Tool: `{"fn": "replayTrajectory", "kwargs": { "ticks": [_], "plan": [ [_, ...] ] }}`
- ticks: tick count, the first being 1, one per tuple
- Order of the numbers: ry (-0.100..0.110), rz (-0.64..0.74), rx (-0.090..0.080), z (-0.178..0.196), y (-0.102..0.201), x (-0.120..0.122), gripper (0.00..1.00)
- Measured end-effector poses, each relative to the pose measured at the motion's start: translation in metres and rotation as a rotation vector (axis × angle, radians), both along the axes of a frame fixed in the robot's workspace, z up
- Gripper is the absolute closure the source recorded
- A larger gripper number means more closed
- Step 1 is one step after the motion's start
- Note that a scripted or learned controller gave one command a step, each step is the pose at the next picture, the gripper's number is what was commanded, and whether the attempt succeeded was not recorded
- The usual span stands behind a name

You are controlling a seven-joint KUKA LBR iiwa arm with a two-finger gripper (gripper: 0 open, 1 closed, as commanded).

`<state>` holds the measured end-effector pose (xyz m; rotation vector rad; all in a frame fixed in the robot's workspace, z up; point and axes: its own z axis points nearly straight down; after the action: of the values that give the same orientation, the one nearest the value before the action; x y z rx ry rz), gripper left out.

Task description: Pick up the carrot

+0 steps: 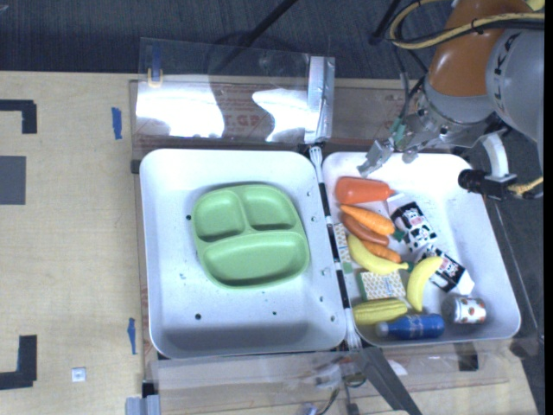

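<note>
Nearest, a blue bottle (pixel 413 325) and corn cob (pixel 378 310) lie in the right bin (pixel 499 271). Bananas (pixel 373 252) press against the carrot (pixel 368 220) mid-bin, left side. Beyond, the gripper (pixel 378 156) hovers over the far rim, fingers apart, empty. Left bin (pixel 164 258) holds a green tray (pixel 249 233); wooden bench (pixel 65 232) all round.

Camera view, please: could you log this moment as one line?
gripper: above right bin's far edge, fingers unclear | carrot: lying in right bin, not held | green plate: left bin
</note>
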<state>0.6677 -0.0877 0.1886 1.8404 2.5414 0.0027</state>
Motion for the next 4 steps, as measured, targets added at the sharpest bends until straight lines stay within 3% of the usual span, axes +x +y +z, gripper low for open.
{"fn": "replayTrajectory", "kwargs": {
  "ticks": [1, 2, 3, 4],
  "plan": [
    [0.004, 0.197, 0.001, -0.003, 0.013, -0.024, 0.0],
    [0.004, 0.188, 0.001, -0.004, 0.023, -0.084, 0.0],
    [-0.001, 0.283, -0.002, 0.001, -0.015, -0.028, 0.0],
    [-0.003, 0.579, -0.003, -0.023, -0.02, -0.014, 0.0]
  ]
}}
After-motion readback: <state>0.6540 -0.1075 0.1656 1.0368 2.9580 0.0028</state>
